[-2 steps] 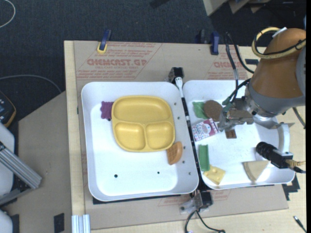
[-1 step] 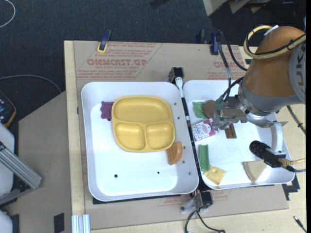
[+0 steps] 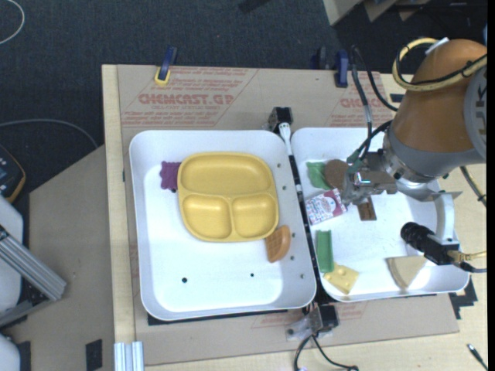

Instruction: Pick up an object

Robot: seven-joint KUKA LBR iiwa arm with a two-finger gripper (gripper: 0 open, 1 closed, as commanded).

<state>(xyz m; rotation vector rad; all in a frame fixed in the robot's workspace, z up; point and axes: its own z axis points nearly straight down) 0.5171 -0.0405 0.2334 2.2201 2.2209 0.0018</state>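
Several small items lie in the right bin [image 3: 433,288], and the gripper [image 3: 360,185] hangs over its far-left part just beside a brown piece [image 3: 336,174] (whether it grips anything I cannot tell), so the pick looks underway, needing a clean lift.

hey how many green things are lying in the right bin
2. One green piece lies at the bin's upper left corner, beside the hand. A green stick lies lower down along the left wall. The arm may hide more.
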